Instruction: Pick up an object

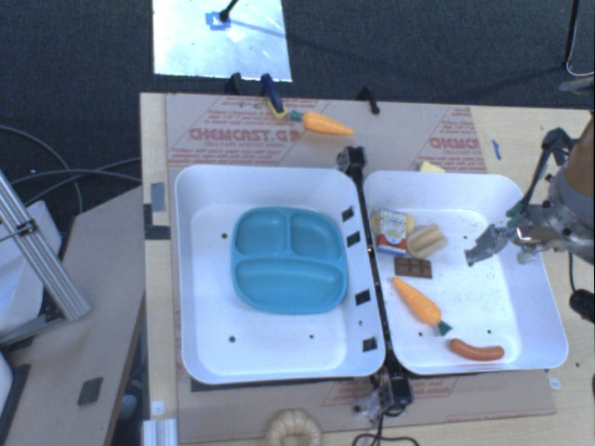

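Note:
The right bin (535, 295) holds a small yellow and red carton (391, 229), a tan bread roll (427, 241), a brown chocolate bar (413, 268), an orange carrot (417, 303) and a red sausage (477, 349). My gripper (502, 249) hangs over the right half of this bin, to the right of the roll. Its fingers are open, with nothing between them. All the objects lie on the bin floor, apart from the gripper.
A blue divided plate (282, 258) lies in the left bin (204, 212). A second carrot (323, 124) rests on the bench behind the bins, and a yellow piece (430, 166) sits behind the right bin. A beige ring (293, 427) lies at the front edge.

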### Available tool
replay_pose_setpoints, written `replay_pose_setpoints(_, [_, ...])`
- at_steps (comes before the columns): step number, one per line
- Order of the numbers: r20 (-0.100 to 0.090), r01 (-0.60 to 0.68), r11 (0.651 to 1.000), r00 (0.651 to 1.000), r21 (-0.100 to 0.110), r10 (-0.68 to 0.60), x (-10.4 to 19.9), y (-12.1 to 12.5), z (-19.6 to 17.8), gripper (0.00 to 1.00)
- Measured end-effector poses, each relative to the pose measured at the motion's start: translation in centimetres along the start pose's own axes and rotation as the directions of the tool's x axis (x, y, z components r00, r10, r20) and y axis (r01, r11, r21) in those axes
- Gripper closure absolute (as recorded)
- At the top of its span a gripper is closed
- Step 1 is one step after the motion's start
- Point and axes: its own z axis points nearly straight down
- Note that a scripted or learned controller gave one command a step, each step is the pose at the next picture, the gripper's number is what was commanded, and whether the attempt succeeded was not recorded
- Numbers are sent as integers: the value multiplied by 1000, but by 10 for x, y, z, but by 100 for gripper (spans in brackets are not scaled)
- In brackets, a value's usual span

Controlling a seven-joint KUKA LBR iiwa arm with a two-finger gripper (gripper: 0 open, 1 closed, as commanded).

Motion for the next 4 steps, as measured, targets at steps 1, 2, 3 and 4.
replay_pose_setpoints(1, [2,3,1000,1000,-10,-3,0,2,-5,0])
replay_pose_setpoints(2, [1,0,1000,1000,-7,0,-1,7,38,0])
replay_pose_setpoints(3, [1,0,1000,1000,-6,0,2,13,81,0])
replay_pose_setpoints(4, [0,0,1000,1000,-5,0,10,9,129,0])
